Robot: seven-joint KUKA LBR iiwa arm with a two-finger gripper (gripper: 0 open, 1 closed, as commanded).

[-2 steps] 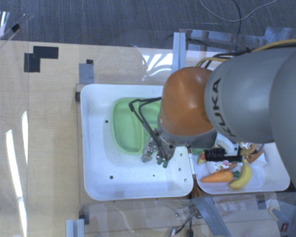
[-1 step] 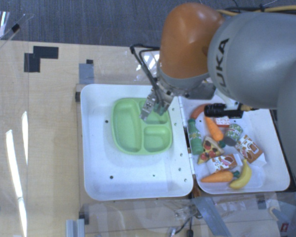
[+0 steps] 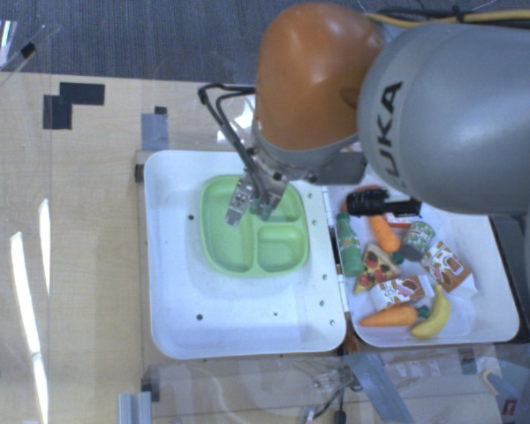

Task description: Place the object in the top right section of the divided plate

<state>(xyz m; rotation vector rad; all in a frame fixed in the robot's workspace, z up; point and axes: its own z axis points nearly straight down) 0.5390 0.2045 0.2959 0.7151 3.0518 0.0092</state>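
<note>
A light green divided plate (image 3: 223, 247) lies in the left white bin (image 3: 172, 263), with one large section on its left and two smaller ones on its right. My gripper (image 3: 252, 205) hangs low over the plate's upper middle, above the ridge between the large section and the top right section (image 3: 291, 210). Its two fingers (image 3: 238, 204) stand apart and I see only green plate in the gap between them. The arm's orange band and grey body hide the bench behind the plate.
The right bin (image 3: 503, 321) holds several toy foods: a black item (image 3: 382, 204), a small carrot (image 3: 384, 233), a green bottle (image 3: 346, 247), a can (image 3: 420, 234), a pizza slice (image 3: 374, 265), a carton (image 3: 447, 268), a large carrot (image 3: 389, 316) and a banana (image 3: 434, 316).
</note>
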